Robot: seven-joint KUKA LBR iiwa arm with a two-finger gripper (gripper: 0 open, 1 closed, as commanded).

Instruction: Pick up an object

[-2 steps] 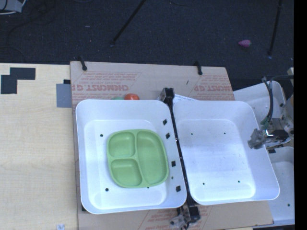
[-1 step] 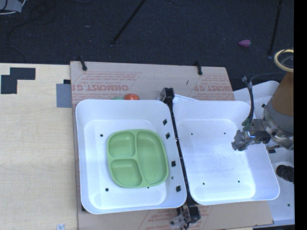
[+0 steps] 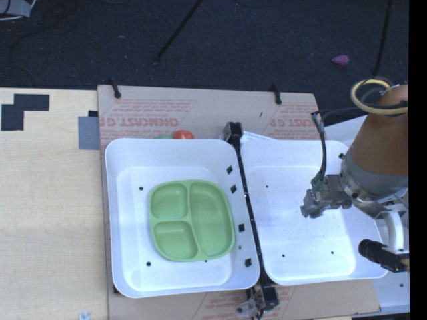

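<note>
A light green plate with three compartments (image 3: pixel 191 220) lies flat in the middle of the left white bin (image 3: pixel 127 179). My gripper (image 3: pixel 315 206) hangs over the right white bin (image 3: pixel 287 265), toward its right side, pointing down and left. I see nothing between its fingers. A small red and orange thing (image 3: pixel 182 135) and a bit of green beside it peek out behind the left bin's far rim.
A black clamp bar (image 3: pixel 241 205) runs along the seam between the two bins. Both bins rest on a brown cardboard sheet (image 3: pixel 200 112). The pale wooden benchtop (image 3: pixel 47 212) extends to the left. The arm's orange and grey body (image 3: pixel 380 145) stands over the right bin's right edge.
</note>
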